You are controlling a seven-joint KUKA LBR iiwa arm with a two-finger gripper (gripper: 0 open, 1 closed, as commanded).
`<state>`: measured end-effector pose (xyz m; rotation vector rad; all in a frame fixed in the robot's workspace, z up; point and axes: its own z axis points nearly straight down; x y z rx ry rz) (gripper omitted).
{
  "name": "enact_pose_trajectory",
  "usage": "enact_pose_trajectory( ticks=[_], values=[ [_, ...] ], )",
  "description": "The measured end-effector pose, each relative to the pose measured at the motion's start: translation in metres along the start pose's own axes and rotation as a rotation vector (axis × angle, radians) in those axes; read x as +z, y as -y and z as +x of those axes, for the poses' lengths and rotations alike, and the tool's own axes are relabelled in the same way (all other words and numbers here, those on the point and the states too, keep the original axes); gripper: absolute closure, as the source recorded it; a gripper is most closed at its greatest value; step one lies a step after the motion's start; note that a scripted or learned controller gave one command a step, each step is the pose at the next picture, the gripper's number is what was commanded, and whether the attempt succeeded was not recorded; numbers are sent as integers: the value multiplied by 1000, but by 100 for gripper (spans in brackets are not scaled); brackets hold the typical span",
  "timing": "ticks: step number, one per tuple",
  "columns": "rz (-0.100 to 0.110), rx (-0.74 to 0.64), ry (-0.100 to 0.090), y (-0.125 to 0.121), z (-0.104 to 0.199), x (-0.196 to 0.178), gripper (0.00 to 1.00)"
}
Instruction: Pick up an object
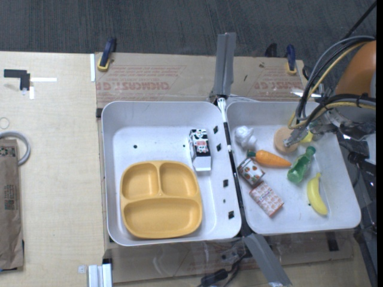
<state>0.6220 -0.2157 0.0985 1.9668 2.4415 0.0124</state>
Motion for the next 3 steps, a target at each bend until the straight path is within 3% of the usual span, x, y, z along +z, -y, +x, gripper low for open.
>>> enact_pose_trajectory(
  ticks=[1, 2, 3],
  values=[
    [6, -72, -4, 56, 11, 5, 0],
    [5, -68, 1, 55, 8, -5, 100],
    [6, -70, -2, 55, 10, -4, 0]
  ],
)
